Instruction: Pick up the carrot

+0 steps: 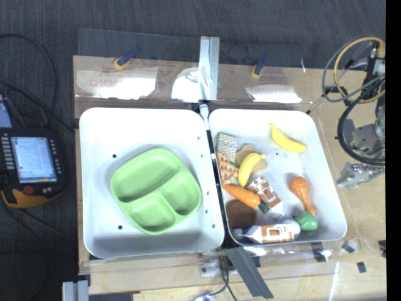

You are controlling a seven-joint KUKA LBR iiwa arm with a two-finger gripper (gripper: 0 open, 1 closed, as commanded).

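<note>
Gripper: grey hardware off the right bin's right side, above the bench; how wide it stands, I cannot tell.
Carrot: lies flat in the right bin near its left wall, below a banana, above a brown lump.
Left bin: holds a green divided plate.

The wooden bench carries two shallow white bins touching side by side: the left bin toward 9 o'clock, the right bin toward 3 o'clock. Along the 12 o'clock edge lies crumpled clear plastic sheeting, with an upright post between the bins
</note>
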